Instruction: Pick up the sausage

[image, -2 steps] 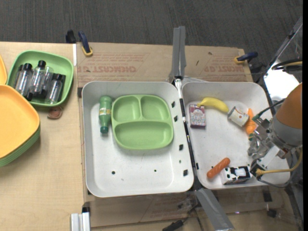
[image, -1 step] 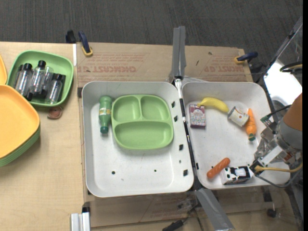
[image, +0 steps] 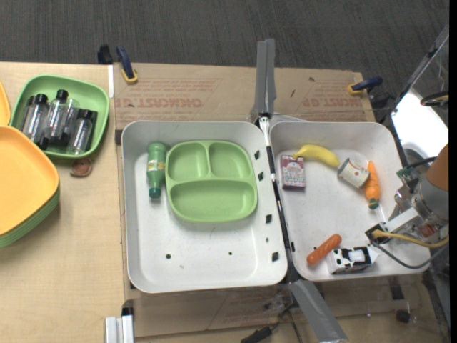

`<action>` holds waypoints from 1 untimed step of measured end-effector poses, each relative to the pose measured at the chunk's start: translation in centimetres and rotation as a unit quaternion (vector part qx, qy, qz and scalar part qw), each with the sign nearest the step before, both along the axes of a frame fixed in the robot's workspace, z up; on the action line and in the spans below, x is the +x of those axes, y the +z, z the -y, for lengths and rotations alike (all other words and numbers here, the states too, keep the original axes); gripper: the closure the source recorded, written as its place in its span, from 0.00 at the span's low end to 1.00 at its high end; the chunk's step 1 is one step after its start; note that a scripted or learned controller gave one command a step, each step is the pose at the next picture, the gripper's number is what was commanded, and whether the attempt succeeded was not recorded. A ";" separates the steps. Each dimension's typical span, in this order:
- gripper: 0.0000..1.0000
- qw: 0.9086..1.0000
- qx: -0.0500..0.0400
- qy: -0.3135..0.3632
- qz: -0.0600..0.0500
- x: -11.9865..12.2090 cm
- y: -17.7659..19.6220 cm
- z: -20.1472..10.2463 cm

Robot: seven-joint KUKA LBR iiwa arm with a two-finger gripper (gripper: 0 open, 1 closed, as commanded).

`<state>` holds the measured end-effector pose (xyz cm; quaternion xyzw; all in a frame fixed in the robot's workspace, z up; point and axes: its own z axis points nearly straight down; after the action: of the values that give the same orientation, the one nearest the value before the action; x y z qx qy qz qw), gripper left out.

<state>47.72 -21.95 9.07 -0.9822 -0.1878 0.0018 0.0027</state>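
Sausage point(image: 323, 250) lies front of rt bin point(image: 330, 209), apart from arm point(image: 434, 191).

Dark grey carpet point(image: 214, 13) beyond a pale wooden bench point(image: 64, 277) — cardboard sheet point(image: 193, 95) on top.

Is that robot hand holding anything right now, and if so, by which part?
Nothing that shows. The sausage lies loose on the floor of the right-hand bin, apart from the gripper at that bin's right rim.
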 end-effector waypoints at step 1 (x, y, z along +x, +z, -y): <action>1.00 0.996 0.000 -0.085 0.001 0.1 0.0 0.0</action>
<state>47.79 -21.95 9.11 -0.9946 -0.1034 0.0011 0.0024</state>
